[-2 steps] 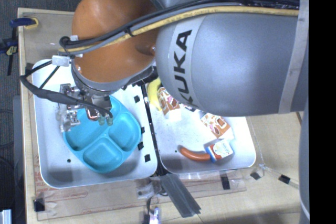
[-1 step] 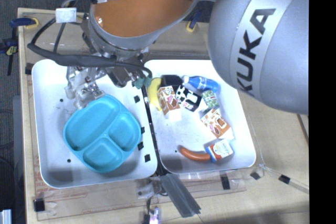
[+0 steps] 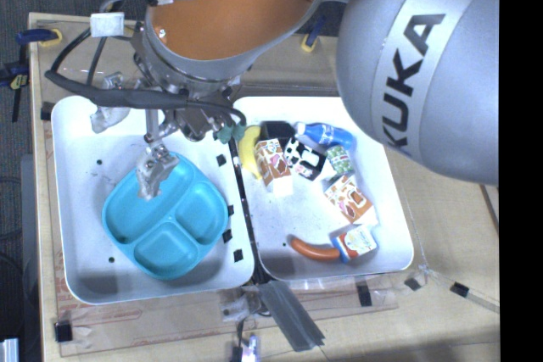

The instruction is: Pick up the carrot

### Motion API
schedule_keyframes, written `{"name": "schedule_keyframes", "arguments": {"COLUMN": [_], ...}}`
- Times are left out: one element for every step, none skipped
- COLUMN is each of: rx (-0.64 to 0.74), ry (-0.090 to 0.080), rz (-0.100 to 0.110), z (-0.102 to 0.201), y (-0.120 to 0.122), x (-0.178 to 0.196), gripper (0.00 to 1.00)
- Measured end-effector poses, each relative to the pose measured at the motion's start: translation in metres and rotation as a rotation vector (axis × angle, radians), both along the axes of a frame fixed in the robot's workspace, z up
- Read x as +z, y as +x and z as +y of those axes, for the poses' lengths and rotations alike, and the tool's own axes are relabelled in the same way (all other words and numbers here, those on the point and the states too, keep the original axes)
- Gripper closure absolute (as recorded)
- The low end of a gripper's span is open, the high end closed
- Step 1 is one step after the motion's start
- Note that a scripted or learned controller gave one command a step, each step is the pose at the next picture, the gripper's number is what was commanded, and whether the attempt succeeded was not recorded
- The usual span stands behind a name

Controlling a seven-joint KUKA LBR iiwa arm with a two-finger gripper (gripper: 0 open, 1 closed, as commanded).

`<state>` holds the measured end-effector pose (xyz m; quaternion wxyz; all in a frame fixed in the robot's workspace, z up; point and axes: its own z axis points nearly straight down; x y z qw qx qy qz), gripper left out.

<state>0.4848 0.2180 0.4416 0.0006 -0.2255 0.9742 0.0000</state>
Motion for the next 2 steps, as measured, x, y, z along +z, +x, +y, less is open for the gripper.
{"name": "schedule_keyframes", "arguments": {"rx": [0.002, 0.002], "ry": [0.0, -0.001], "rz": [0.001, 0.001], "z": [0.0012, 0.0013], "y": [0.0022, 0.0021], "x": [0.0088, 0.0088], "gripper": [1.0, 0.0]}}
